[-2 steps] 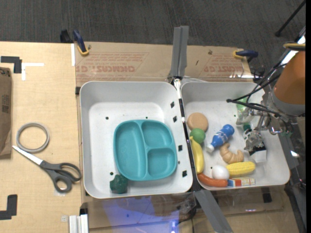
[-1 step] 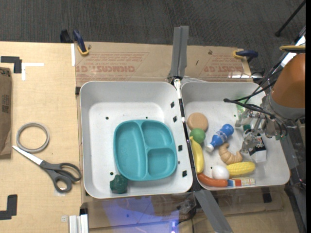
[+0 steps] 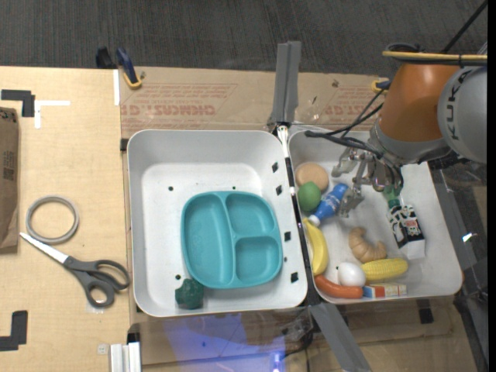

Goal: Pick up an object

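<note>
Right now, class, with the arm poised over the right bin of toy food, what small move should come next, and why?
Probably a short descent straight down. The gripper hangs above the right bin, just right of the blue bottle, which looks like the closest object. Nothing sits between its fingers, so no pick has happened yet.

we look down on a dark grey carpeted floor [image 3: 232, 14] running along the top. below it lies a light wooden bench top [image 3: 62, 138] marked with black tape corners [image 3: 19, 99] and a strip of white tape [image 3: 54, 105]. a flattened brown cardboard sheet [image 3: 209, 99] with reversed red lettering sits under the bins. scissors [image 3: 81, 270] with grey handles and a roll of tape [image 3: 52, 218] rest on the wood. a bluish glow [image 3: 225, 346] shows at the bottom edge.
</note>
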`<state>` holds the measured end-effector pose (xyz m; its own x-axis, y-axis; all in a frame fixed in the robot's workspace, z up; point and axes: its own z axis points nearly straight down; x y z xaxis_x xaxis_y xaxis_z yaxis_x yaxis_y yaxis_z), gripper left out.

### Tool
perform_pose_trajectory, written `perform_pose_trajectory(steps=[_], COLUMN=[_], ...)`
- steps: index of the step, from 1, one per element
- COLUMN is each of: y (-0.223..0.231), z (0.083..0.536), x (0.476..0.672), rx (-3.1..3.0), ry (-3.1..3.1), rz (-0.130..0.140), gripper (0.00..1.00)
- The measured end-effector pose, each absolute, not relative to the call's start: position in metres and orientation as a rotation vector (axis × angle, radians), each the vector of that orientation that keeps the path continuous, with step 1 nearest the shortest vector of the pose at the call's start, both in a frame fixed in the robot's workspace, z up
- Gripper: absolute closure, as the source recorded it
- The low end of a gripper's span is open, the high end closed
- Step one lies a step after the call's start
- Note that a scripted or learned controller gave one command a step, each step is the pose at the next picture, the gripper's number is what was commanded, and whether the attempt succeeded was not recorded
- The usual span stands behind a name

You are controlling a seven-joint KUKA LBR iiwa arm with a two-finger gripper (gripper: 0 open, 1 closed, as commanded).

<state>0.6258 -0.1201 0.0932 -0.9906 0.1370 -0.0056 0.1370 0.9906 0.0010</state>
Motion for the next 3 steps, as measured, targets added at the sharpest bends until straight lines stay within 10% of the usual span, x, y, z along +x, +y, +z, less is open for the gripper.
perform_pose_trajectory(steps=[3], y=[-0.094], z=[0.092], x=[0.520], rx=[0.683], ry=[3.065], rz=[-0.001], gripper=[0.00])
